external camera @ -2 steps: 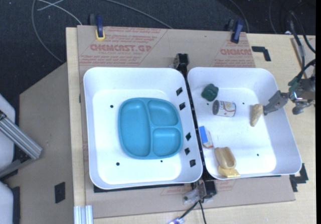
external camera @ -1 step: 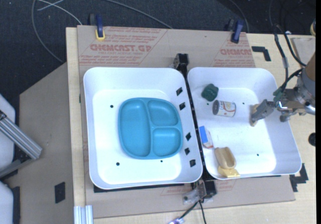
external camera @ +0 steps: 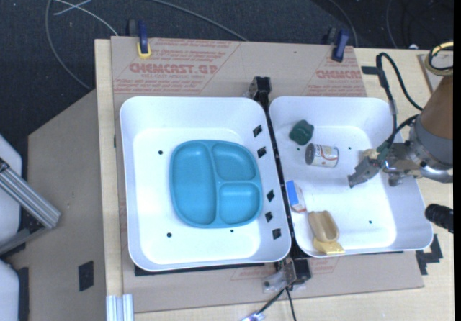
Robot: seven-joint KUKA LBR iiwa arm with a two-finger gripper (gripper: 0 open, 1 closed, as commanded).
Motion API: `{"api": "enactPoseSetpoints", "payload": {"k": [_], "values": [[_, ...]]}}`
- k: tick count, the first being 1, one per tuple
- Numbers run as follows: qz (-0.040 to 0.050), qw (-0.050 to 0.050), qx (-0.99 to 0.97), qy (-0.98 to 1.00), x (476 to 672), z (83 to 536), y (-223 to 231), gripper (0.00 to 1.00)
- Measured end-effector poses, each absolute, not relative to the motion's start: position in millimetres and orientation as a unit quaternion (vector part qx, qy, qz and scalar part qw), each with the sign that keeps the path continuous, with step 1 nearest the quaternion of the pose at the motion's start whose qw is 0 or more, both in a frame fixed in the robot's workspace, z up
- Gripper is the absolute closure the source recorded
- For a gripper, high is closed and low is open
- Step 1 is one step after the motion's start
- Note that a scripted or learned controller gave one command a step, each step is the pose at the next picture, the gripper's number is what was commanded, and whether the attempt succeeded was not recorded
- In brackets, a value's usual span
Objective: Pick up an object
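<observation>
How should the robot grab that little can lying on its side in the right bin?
Probably from straight above, closing the gripper across the middle of the can. It lies on its side with its long axis running left to right, so the rounded sides face front and back. The green object sits close at its upper left, so steer clear there.

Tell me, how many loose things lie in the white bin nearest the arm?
4: a green lump at the back, a small can beside it, a blue-and-white packet by the divider, a yellow scoop in front.
</observation>
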State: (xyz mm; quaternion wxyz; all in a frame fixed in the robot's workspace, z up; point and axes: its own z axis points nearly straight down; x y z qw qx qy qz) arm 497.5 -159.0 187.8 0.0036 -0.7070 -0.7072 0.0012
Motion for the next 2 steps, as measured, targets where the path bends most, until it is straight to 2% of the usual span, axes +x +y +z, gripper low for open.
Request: {"api": "enactPoseSetpoints", "payload": {"k": [1, 2], "values": [[0.0011, 0.003, -0.707, -0.707, 498.0, 145.3, -156.9, 0.0], [-0.0009, 0.0, -0.707, -0.707, 499.7, 158.8, -157.3, 1.0]]}}
